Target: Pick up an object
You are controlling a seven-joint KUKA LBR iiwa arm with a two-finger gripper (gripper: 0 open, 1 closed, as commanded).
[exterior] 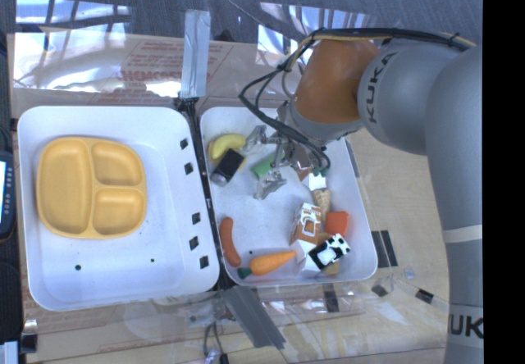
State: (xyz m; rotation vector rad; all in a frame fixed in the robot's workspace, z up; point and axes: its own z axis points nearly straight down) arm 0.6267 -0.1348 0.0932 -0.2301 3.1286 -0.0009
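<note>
Looking down on both bins, I've got the arm point(410, 108) reaching in from the right, w/ the gripper point(275, 164) low over the upper part of the right bin point(357, 190). Can't tell if the claw is spread or pinching anything, too cluttered there. Banana point(225, 143) and a dark cylinder point(228, 166) sit just left of it. Further down: sausage point(230, 241), carrot point(271, 261), cow-print toy point(330, 252), small carton point(308, 225). Left bin point(49, 280) holds a yellow divided tray point(90, 186)

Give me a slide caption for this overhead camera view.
Robot gripper reaches into toy-filled right bin; yellow tray sits in left bin.
</note>
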